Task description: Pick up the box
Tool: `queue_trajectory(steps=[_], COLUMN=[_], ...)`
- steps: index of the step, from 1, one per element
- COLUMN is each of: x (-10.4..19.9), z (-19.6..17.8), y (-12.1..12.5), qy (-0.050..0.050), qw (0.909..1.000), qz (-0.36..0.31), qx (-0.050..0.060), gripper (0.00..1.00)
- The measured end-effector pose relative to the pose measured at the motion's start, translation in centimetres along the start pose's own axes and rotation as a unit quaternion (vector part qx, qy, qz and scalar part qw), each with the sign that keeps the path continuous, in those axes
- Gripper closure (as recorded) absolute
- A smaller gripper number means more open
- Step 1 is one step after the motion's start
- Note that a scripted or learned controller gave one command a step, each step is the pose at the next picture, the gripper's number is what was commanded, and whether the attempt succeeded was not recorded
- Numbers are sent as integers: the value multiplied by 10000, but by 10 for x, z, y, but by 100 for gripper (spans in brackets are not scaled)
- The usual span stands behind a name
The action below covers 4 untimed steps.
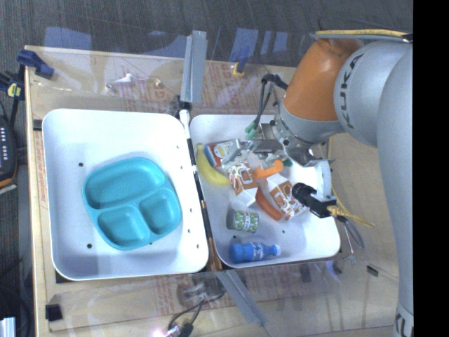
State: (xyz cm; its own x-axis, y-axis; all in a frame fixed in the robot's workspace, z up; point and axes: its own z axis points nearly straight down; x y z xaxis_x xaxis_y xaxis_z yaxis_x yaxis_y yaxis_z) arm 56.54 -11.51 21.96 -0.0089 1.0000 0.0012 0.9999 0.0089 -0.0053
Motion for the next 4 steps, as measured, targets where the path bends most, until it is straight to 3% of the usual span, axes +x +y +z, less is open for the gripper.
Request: queue_trajectory(steps=[1,2,3,4], x=[-8,-2,-33,-35], z=[109,119,120,120], y=[81,96,54,74], qy=[-11,-33,-30,-15], qw=[9996,9999,9999,9950], qz=[-293,-79,47,990], qx=[-20,-85,-85,-83], gripper=[0,0,0,0])
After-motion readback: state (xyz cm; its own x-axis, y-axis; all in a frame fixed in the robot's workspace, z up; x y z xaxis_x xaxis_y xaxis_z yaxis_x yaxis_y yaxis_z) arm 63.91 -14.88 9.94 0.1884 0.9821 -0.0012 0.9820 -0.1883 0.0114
